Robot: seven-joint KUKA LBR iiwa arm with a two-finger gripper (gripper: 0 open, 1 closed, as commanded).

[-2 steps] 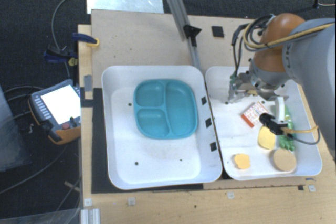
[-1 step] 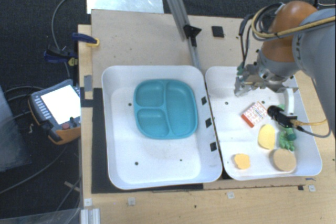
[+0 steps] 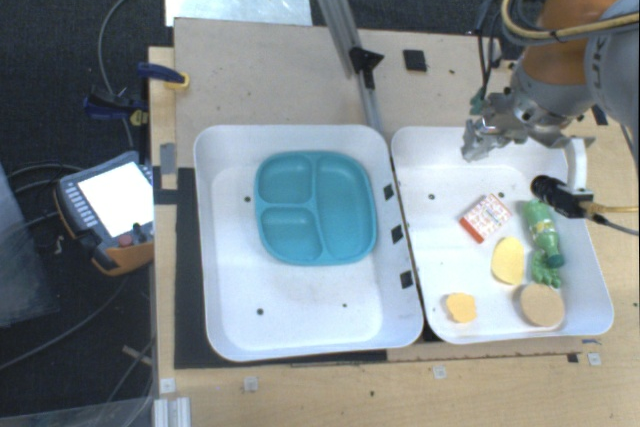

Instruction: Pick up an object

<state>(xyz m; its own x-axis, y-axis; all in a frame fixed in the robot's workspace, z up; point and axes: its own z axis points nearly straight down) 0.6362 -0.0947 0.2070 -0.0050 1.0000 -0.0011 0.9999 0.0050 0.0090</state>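
My pincer (image 3: 478, 143) hangs at twelve o'clock of the right bin (image 3: 430, 245); I cannot tell its state. The box (image 3: 486, 216) lies toward five o'clock. Descending here risks closing on bare floor, missing everything.

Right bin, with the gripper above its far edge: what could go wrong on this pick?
1. The yellow piece, green bottle and round tan item lie packed together, so the gripper may knock neighbours.
2. The red-and-white box lies flat, likely hard to pinch.
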